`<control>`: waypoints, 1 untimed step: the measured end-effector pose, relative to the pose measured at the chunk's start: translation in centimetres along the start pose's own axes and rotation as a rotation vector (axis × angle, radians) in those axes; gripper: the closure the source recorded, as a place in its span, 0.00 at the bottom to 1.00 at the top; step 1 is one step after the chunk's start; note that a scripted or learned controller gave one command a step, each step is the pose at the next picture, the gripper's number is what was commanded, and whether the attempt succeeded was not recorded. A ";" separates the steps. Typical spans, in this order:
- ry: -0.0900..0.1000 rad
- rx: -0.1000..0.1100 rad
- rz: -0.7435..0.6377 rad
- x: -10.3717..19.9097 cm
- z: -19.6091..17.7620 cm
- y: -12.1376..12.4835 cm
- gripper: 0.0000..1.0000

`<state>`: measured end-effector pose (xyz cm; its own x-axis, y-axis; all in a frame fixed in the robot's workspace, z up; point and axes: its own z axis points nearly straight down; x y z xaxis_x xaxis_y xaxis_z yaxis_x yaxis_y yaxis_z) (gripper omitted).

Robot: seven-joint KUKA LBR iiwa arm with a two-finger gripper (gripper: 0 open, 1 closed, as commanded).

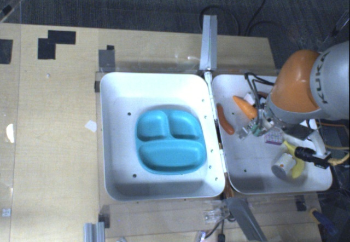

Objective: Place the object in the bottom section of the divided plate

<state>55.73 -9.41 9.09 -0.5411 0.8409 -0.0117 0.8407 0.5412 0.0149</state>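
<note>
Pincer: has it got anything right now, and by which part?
Cannot tell. The pincer is low in the right bin near the hot dog and carrot, but its tips are too small and cluttered to read.

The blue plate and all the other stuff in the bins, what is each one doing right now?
Blue divided plate: flat in the left bin, nothing in its sections.
Carrot: lying in the right bin, beside the arm.
Red sausage: lying near the right bin's left wall.
Banana: lying by a grey can, touching it.
Gripper: low over the right bin; jaws too hidden to judge.
</note>
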 end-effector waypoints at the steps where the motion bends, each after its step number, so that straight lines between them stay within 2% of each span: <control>1: -0.002 0.000 0.001 -0.1 0.0 -0.1 0.00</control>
